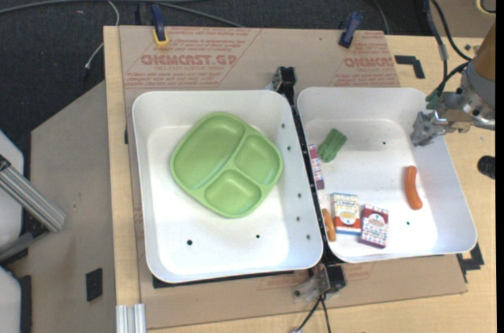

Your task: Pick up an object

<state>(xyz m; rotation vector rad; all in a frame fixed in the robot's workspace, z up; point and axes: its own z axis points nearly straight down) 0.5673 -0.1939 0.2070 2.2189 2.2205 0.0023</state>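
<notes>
The right bin [394,107] holds a green pickle-shaped toy [331,144] near its left wall, an orange sausage [413,187] at the right, and two small printed boxes [345,212] [374,226] near the front. A thin orange stick [329,223] lies beside the boxes. A pink-and-white packet [316,166] leans against the left wall. My gripper [426,128] hangs over the bin's back right corner, apart from every object, roughly 75 px behind the sausage. I see nothing in it.
A green divided plate [227,164] lies in the left bin [157,245]. A black divider with clamps [285,78] runs between the bins. Cardboard [236,48] lies under both bins. Cables [441,16] run at the upper right by the arm.
</notes>
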